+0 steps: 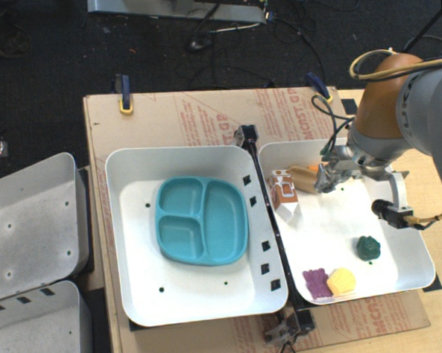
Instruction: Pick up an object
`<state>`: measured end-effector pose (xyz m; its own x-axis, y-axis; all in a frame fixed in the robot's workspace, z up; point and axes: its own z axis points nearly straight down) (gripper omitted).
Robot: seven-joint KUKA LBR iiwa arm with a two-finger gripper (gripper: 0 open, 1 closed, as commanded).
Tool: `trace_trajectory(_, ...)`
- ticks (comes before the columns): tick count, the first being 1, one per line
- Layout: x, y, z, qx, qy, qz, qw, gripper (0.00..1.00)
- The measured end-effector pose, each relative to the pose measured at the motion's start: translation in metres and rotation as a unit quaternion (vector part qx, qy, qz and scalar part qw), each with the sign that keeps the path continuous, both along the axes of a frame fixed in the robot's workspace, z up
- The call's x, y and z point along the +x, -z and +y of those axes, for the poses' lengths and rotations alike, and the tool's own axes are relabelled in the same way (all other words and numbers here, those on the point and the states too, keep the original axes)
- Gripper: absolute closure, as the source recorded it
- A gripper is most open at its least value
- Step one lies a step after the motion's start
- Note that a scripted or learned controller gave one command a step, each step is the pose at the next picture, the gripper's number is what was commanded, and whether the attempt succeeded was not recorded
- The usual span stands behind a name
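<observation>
seen from above, two white bins side by side on the desk. left bin (128, 237) carrying a teal divided plate (202, 220). right bin (416, 261) holding a brown-and-white carton (284, 190) at its far left, a tan piece (305, 177) just beside it, a dark green lump (369, 248) to the right, a purple block (316, 282) touching a yellow one (342, 281) at the near edge. jaws (327, 180) lowered by the tan piece; cannot tell whether apart or together.
</observation>
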<state>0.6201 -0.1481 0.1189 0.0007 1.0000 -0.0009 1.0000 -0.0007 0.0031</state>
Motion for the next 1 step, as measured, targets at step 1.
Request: trace_trajectory(1,0.0025,-0.0494,-0.0094,-0.0005,0.0,-0.001,1.0,1.0)
